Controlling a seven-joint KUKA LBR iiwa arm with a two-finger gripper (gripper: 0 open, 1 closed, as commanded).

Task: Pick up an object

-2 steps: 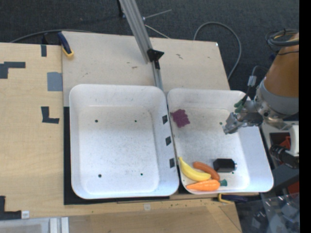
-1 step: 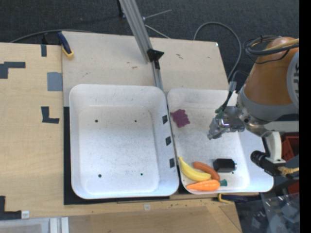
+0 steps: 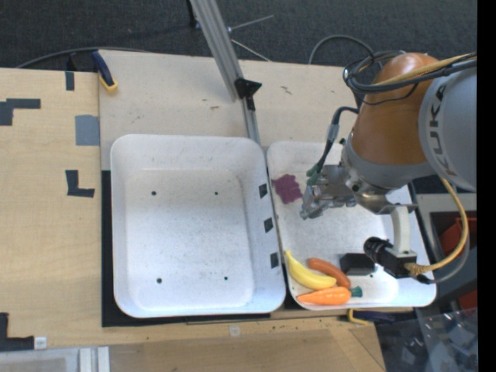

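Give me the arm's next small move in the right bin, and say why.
Probably shift the gripper a little toward the purple object and lower onto it. That piece lies alone on bare floor of the right bin, close beside the gripper, while the banana and two carrots crowd the near rim.
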